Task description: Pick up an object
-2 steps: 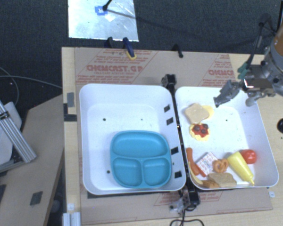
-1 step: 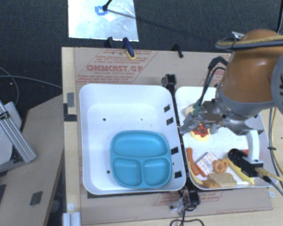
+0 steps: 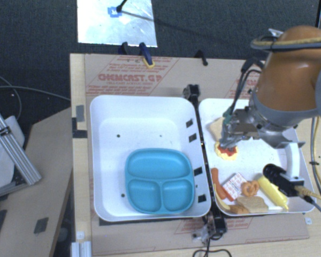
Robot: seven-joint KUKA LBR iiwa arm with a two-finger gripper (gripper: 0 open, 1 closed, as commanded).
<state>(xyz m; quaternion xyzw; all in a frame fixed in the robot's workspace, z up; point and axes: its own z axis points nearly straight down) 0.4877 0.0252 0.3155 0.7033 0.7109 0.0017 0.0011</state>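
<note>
My gripper (image 3: 225,143) hangs low in the right bin (image 3: 257,150), near its left wall. Its tip is right over a small red and yellow toy food piece (image 3: 228,152), which pokes out beneath it. Whether the tip touches that piece is unclear. A pale beige slice (image 3: 215,126) lies just behind the gripper. Along the bin's front lie a red sausage (image 3: 216,182), a red and white packet (image 3: 232,185), an orange pretzel (image 3: 250,188), a yellow banana-like piece (image 3: 273,192) and a tan bread slice (image 3: 252,203).
The left bin (image 3: 144,116) holds a blue divided plate (image 3: 159,180) at its front. Black clips run along the wall between the two bins (image 3: 198,143). The arm's large orange and grey body (image 3: 291,74) hangs over the right bin's back.
</note>
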